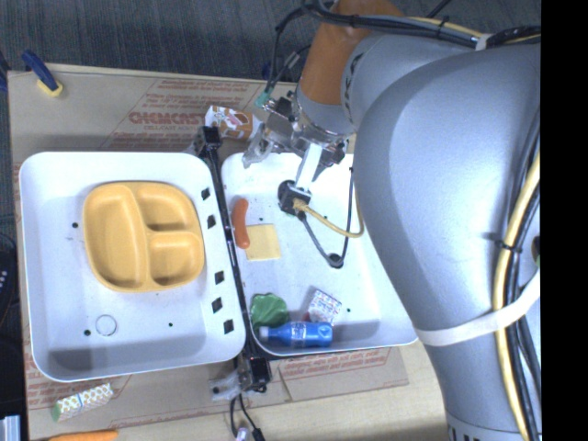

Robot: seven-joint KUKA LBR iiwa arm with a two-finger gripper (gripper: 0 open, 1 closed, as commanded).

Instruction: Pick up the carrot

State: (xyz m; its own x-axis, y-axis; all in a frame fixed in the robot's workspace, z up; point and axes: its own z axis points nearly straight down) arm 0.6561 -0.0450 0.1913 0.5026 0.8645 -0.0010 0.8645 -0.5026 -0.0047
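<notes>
Camera view, fixed above the bench: the carrot waits by the divider, the arm poised beyond it.

Nearest lie a blue bottle (303,334), a green item (268,309) and a small wrapper (323,304) in the right bin (367,288). Farther up, the carrot (241,222) lies lengthwise along that bin's left wall, just beside a yellow cheese slice (263,243). It looks light, stiff and smooth, likely slippery; pinching across its middle seems best. Beyond, the gripper (285,156) hovers with fingers spread, holding nothing. A yellow tray (142,235) sits in the left bin (46,274).
</notes>
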